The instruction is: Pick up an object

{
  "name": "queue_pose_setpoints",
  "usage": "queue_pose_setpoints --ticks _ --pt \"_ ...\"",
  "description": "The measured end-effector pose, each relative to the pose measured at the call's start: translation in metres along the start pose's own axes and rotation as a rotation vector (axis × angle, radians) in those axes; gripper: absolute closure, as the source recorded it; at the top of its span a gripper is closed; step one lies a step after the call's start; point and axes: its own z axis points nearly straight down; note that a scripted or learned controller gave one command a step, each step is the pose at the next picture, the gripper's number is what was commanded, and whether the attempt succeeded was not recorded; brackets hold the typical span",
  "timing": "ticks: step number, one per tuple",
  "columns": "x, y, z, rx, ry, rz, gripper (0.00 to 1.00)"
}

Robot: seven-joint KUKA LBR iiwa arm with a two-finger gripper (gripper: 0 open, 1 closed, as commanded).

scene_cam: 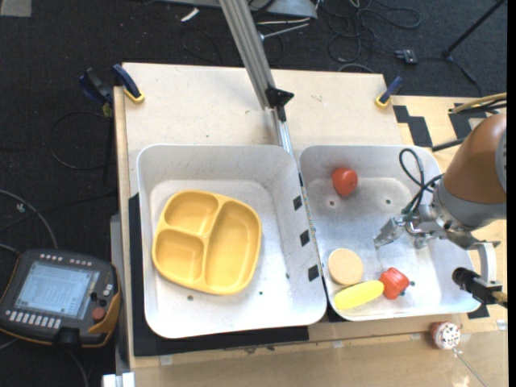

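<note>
Over the right bin (367, 156), gripper (393, 230) hangs low, fingers spread and grasping nothing; red tomato (345, 181), tan round (346, 265), yellow banana (359, 294) and red pepper (394, 282) all lie unpicked, so pickup not yet begun.

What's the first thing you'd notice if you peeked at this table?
Probably the big yellow plastic plate with three compartments, lying alone in the left white bin. Next, the colourful toys in the right white bin: a red round one near the back, and a tan disc, a yellow banana shape and a red piece clustered at the front, by the grey and orange robot arm.
</note>
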Motion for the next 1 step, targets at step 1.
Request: queue_pose_setpoints --ticks 1 --pt "0.0395 0.0634 -0.1517 -0.009 -0.001 -0.008 0.00"
